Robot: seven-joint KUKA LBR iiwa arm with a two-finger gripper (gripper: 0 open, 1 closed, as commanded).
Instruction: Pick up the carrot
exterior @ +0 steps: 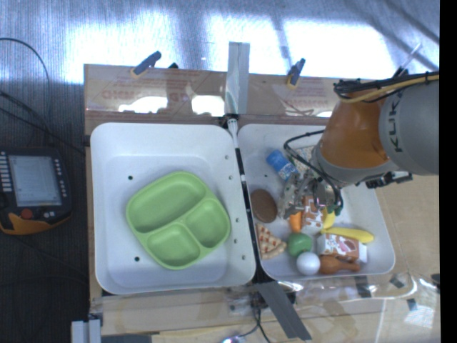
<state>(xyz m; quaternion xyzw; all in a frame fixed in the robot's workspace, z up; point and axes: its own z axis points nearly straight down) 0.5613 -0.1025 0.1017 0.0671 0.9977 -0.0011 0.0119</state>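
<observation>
Arm (pixel 385 131) reaches in from the right and angles down over the right bin (pixel 378 213), its orange band above the pile of toy food. Gripper (pixel 305 197) sits low among the items, just above the carrot (pixel 295 222); whether it grips anything I cannot tell. Carrot lies beside a brown oval (pixel 263 205) and a banana (pixel 348 234).

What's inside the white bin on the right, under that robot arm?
The right bin holds toy food: a banana, pizza slice, brown oval piece, white ball, green ball, blue item and the carrot. The arm covers whatever lies beneath it.
</observation>
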